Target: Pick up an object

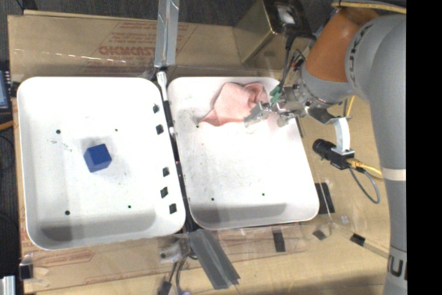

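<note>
right white plastic bin (pixel 242 214): floor open below crumpled pink cloth (pixel 233 103) at far edge | left white plastic bin (pixel 41 148): small blue cube (pixel 98 156) mid-floor, open around

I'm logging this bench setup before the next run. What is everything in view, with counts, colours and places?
shallow white plastic bins: two, white, side by side on the bench; the point marks the left one, the right one sits beside it.
small blue cube: one, blue, in the left bin, near its middle.
crumpled pink cloth: one, pink, in the right bin, near its far edge.
flat brown cardboard sheet: one, brown with red print, under the bins.
tan box: one, tan, behind the right bin.
grey arm with orange band: one, reaching in from the right.
two-finger gripper: one, metal, at the pink cloth's right edge.
</note>
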